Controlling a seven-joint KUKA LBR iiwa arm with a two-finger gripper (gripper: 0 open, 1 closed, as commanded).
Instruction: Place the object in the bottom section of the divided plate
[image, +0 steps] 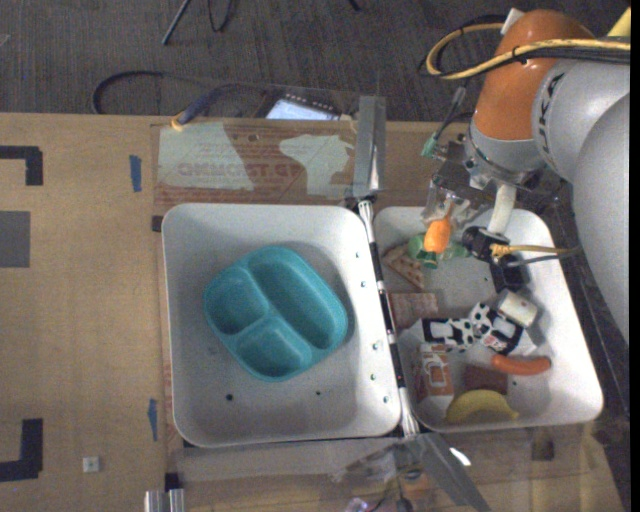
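Note:
A teal divided plate (275, 312) with three sections lies in the left white bin (190, 400); nothing rests in its sections. My gripper (468, 212) hangs over the far end of the right bin (575, 390). A small orange toy carrot (437, 236) with green leaves sits directly at the gripper's tip, partly over a brown waffle-like piece (404, 266). Whether the carrot is gripped or just lies beneath the gripper is unclear from this view.
The right bin also holds a black-and-white cow toy (474, 331), a white cylinder (518, 306), a red sausage (520, 365), a yellow banana (480, 405), a small carton (433, 372) and a brown card (413, 305). A metal divider rail (385, 320) separates the bins.

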